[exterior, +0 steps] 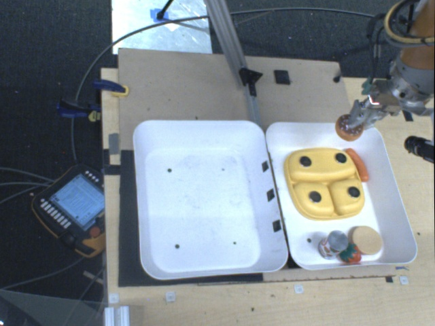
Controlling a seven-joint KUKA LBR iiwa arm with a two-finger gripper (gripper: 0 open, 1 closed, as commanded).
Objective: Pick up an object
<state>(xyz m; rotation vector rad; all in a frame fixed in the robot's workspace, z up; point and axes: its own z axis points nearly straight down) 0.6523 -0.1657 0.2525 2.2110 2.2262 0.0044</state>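
Note:
My gripper (353,123) hangs over the far rim of the right bin (394,202), reaching in from the upper right. A small brown round object (347,128) sits between its fingertips, and the gripper is shut on it. Below it in the right bin lies a large yellow moulded piece with black dots (323,182). An orange stick-shaped item (358,164) rests against that piece's right edge. Near the bin's front are a tan round disc (368,239) and a small grey, red and green item (335,245).
The left bin (197,195) stands beside the right one, their walls touching at the middle. A grey pole (228,32) slants in from the top to the bench's back. A teach pendant (71,206) and cables lie on the floor at the left.

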